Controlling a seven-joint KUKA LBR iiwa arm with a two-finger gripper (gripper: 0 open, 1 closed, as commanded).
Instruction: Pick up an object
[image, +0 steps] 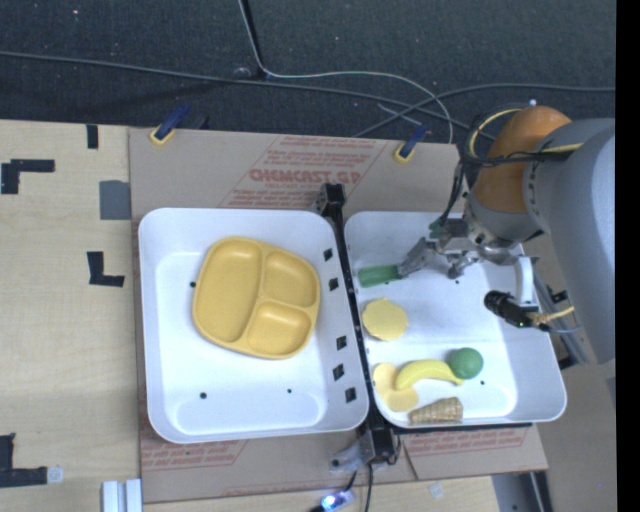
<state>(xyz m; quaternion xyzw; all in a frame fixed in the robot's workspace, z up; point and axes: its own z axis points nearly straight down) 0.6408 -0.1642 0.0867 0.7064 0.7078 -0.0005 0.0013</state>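
Observation:
My gripper (432, 258) hangs over the upper middle of the right bin (535, 385). A small green block (377, 275) lies at that bin's left wall, and the gripper's left tip reaches its right end. Whether the gripper grasps the block is unclear from this angle. Below it a pale yellow round piece (385, 320) lies flat. Further toward the front are a yellow banana (424, 373), a green ball (465, 362), a second yellow piece (390, 390) partly under the banana, and a tan waffle cone (437, 410).
In the left bin (165, 320) lies a yellow divided plate (256, 297). A black divider (345, 300) runs between the bins. The grey arm (585, 240) with its orange band (520, 150) covers the right bin's far right corner. Cables (400, 100) trail across the back.

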